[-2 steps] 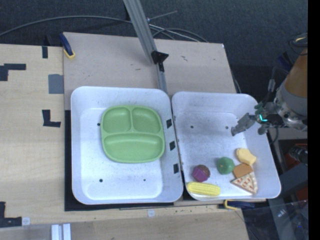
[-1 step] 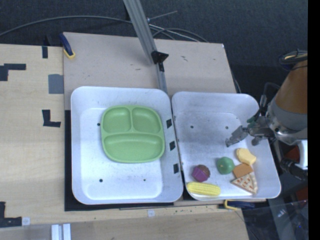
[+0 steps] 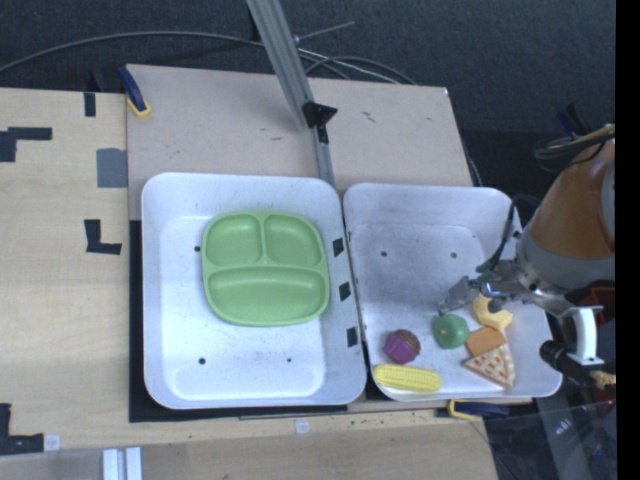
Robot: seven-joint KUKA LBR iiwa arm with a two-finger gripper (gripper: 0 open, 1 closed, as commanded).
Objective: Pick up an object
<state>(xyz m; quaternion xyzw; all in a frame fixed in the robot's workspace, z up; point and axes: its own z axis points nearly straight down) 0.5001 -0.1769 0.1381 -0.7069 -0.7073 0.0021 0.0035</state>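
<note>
a pale wooden tabletop with two white bins side by side, dark floor beyond.

the left bin carries a green divided plate. the right bin keeps its toys crowded in the near right corner: a purple ball, a corn cob, a green ball, a yellow piece, an orange wedge and a pizza slice. the tool hangs low over that corner, just above the green ball and yellow piece; whether its fingers are spread or pressed together, i cannot tell, and nothing shows pinched between them. a grey pole slants over the tabletop behind the bins, with cables on the floor.
</note>
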